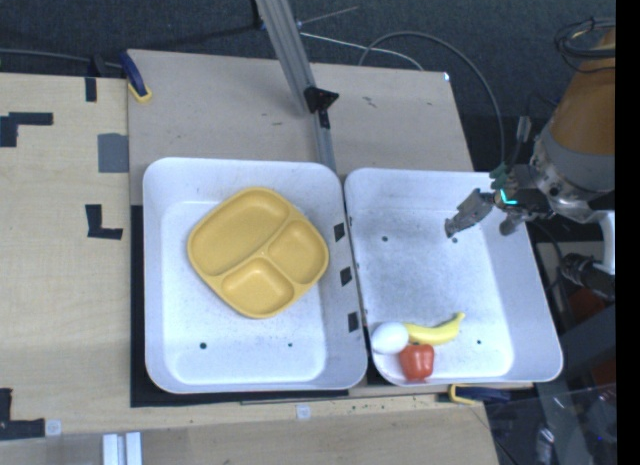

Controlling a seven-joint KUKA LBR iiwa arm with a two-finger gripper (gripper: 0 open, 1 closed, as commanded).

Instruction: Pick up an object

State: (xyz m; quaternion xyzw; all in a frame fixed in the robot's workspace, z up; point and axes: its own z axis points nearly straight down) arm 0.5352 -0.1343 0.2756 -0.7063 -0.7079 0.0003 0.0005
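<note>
Gripper (488,213) over right bin (520,283), jaws apart, nothing held; banana (437,330), egg (390,337), red pepper (418,360) clustered near front wall; yellow tray (258,251) in left bin (160,283).

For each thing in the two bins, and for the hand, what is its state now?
yellow tray: lying flat in the left bin, nothing on it.
banana: lying in the right bin.
white egg: resting beside the banana.
red pepper: lying by the near wall.
hand: above the right bin, holding nothing.
</note>
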